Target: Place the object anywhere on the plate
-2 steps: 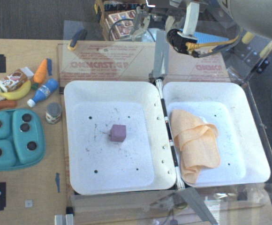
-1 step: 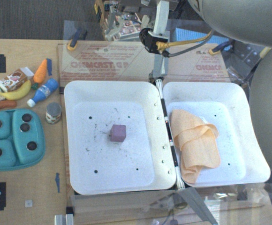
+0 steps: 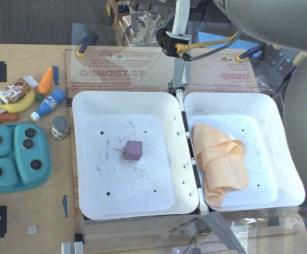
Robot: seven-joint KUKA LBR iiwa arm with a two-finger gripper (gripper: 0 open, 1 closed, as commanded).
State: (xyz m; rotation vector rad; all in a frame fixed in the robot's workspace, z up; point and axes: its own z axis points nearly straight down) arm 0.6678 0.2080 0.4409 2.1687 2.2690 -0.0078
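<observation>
While the purple cube [image 3: 133, 150] is lying untouched near the middle of the left bin [image 3: 84, 103], nothing is sitting on any plate, leaving the whole placement undone.

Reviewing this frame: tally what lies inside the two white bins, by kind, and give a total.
Purple block, left bin: 1
Orange cloth, folded, right bin: 1
Total: 2

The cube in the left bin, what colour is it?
Dull purple, seen in the camera view: the cube.
</observation>
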